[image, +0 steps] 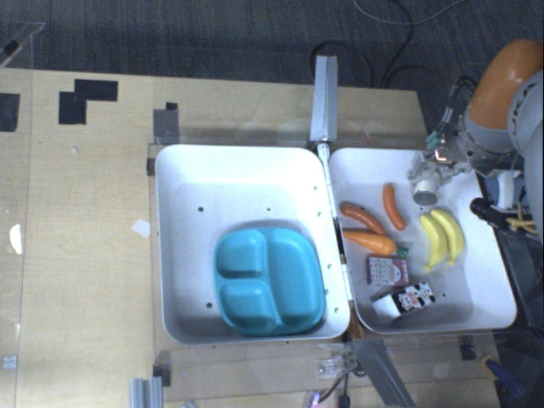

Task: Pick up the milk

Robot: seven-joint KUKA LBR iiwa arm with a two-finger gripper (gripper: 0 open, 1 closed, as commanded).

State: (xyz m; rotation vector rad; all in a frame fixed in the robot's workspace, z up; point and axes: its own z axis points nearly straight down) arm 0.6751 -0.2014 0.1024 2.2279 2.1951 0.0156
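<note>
We cannot tell the gripper's (425,189) state; we judge it must travel nearward past the bananas (443,237) and straddle the milk (409,299) squarely.

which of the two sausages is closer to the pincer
The upper sausage, lying steeply beside the bananas, just below the pincer. The other sausage lies further left, above the carrot.
</note>
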